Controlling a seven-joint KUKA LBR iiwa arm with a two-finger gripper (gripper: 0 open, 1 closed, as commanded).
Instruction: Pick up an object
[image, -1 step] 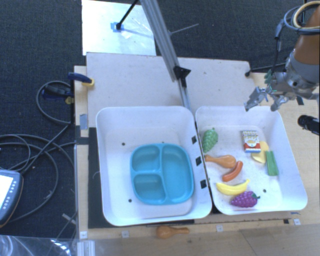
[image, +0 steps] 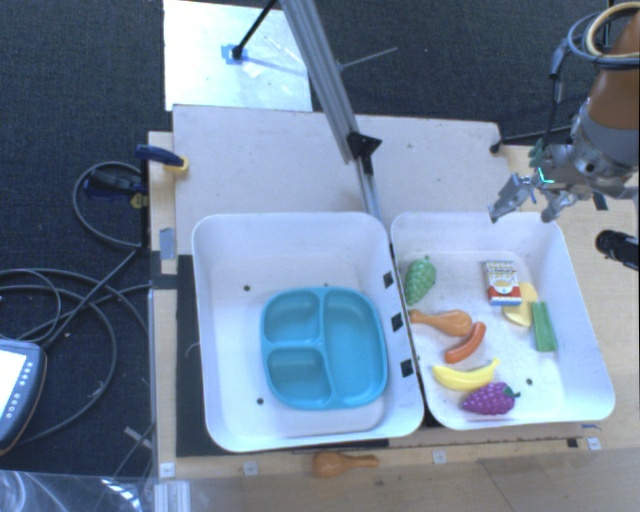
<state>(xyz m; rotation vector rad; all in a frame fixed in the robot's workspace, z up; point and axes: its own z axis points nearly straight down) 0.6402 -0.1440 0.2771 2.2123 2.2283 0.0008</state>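
My gripper (image: 533, 203) hangs open above the far rim of the right bin (image: 580, 300), with nothing between its fingers. Below it in that bin lie several toy foods: green grapes (image: 420, 278), a small red and white box (image: 502, 282), a yellow wedge (image: 520, 314), a green stick (image: 544, 326), a brown drumstick (image: 443, 322), a red sausage (image: 465, 342), a yellow banana (image: 464, 375) and purple grapes (image: 488, 399).
The left bin (image: 225, 300) holds a blue divided plate (image: 323, 348). A second drumstick (image: 345, 462) lies on the bench in front of the bins. A slanted metal pole (image: 335, 90) crosses the back. Cables and a clamp (image: 160, 157) sit at the left.
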